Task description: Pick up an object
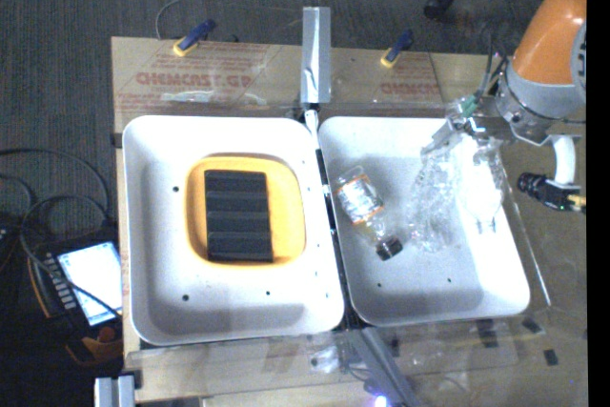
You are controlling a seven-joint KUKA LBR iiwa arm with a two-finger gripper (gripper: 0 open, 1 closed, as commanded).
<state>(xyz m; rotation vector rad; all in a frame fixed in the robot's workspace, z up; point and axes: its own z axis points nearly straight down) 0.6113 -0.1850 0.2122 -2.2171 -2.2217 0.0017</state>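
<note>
While the gripper [464,121], fingers' state undeterminable, hangs at upper right, the clear plastic bag [448,191] looks light, limp, slippery; best pinched at a bunched fold.

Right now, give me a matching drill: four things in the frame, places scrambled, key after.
Things:
1. yellow tray with black pad
2. small clear bottle
3. crumpled clear plastic
4. blue-and-yellow clamp

Places:
A. right bin, right half
B. on the cardboard behind the left bin
C. left bin, middle
D. right bin, left half

Pairs: 1-C, 2-D, 3-A, 4-B
</note>
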